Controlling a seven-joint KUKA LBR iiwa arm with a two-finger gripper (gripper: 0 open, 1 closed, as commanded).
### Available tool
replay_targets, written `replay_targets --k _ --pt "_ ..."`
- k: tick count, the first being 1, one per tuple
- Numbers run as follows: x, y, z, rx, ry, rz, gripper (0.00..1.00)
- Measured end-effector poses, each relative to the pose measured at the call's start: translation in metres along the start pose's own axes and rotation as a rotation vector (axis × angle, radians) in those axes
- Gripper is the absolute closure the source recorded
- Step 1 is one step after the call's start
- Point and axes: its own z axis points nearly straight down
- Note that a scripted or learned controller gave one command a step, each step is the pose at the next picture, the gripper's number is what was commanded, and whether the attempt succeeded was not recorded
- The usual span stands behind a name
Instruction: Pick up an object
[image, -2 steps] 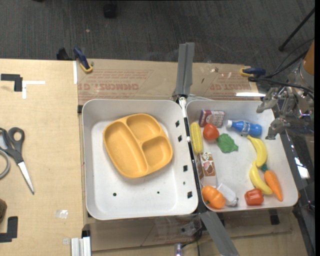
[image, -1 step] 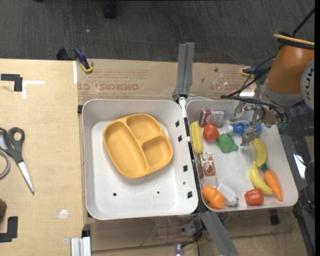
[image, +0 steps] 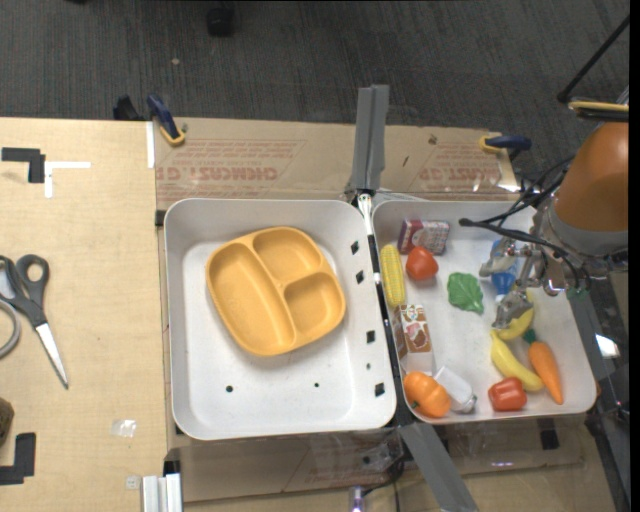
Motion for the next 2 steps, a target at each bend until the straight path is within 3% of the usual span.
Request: replay_targets --k 1,2 --pt "0.1 0.004 0.0 0.001 0.0 -0.01 0.0" --pt "0.039 0.053 0.001 -0.001 0.0 -0.008 0.0"
